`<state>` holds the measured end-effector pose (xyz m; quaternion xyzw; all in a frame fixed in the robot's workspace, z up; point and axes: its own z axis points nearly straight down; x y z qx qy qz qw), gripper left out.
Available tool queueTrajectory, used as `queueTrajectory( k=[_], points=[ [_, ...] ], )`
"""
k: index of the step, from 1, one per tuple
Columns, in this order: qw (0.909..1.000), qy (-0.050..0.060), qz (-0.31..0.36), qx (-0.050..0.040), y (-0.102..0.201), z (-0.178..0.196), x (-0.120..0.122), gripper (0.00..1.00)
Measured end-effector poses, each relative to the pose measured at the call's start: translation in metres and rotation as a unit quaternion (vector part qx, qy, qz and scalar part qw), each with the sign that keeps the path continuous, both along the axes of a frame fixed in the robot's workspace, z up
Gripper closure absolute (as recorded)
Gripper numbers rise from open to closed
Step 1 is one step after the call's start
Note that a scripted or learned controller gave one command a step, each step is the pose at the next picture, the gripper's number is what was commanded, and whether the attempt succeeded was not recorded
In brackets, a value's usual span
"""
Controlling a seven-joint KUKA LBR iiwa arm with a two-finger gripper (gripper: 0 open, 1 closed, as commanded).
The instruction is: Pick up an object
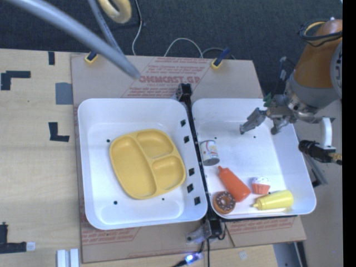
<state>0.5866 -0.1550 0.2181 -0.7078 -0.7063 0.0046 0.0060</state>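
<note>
The gripper [261,123] hangs over the right bin [289,149] toward two o'clock, its two dark fingers spread apart with nothing between them. Toward five o'clock of that smooth white bin lie a glossy orange bottle [233,183], a ringed chocolate donut [224,202], a small cupcake [260,185], a yellow squeeze bottle [273,200] and a cylindrical can [209,152]. The left bin [94,149] holds a yellow three-compartment plastic plate [147,163].

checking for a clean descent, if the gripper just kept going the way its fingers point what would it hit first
Probably bare floor of the right bin. The gripper points down-left over its upper part; the small can lies further along, though depth is hard to judge from this slant.
</note>
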Motion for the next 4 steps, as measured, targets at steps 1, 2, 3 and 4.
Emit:
queueTrajectory(
  k=[1, 2, 3, 4],
  points=[
    [1.0000, -0.007, 0.002, -0.0011, 0.000, 0.008, 0.003, 0.00],
    [1.0000, -0.005, 0.002, -0.0011, 0.000, -0.044, 0.012, 0.00],
    [1.0000, -0.004, 0.002, -0.0011, -0.004, -0.094, 0.018, 0.00],
    [1.0000, -0.007, 0.002, -0.0020, -0.003, -0.135, 0.018, 0.00]
  ],
)
